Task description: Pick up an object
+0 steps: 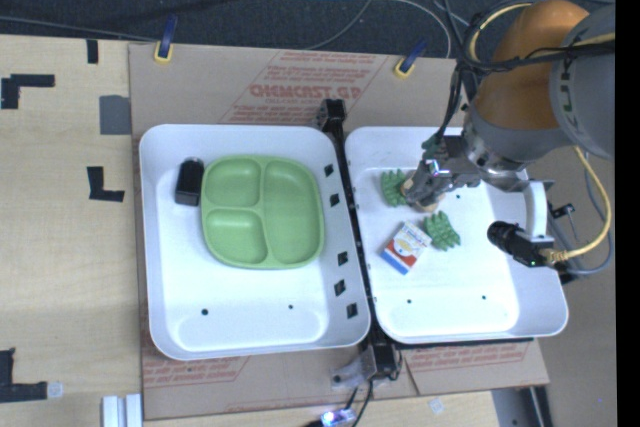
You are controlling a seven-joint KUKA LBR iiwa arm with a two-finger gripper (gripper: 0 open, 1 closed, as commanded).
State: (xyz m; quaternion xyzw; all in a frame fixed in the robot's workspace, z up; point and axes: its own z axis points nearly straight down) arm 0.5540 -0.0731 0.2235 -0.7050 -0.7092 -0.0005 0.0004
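Left shallow white bin [160, 245]: holds a light green plastic plate with three compartments [264, 212], lying flat and filling most of the bin's upper half. A small black block [189, 182] sits at the plate's 9 o'clock, touching or just beside its rim. The lower part of this bin, toward 6 o'clock, is bare white floor.

Right shallow white bin [480, 300]: holds three things, all in its upper-left part. A green leafy toy piece [394, 187] lies at about 10 o'clock from the bin's centre, near the divider. A second, smaller green leafy piece [441, 231] lies near the centre. A small white carton with blue and red print [404, 247] lies tilted, at 8 o'clock of the second piece and just beside it.

The claw [430, 183] is down over the right bin, between the two green pieces, touching or overlapping the first one. Whether the claw is spread or pressed together cannot be told; its tips merge with the green piece beneath.

Open room: the right bin's lower half, 4 to 7 o'clock, is free floor. The bins meet along a black clipped seam [345, 215].

The grey arm with orange band [535, 65] covers the right bin's upper-right corner. The brown cardboard sheet [300, 85] on the bench lies under both bins.
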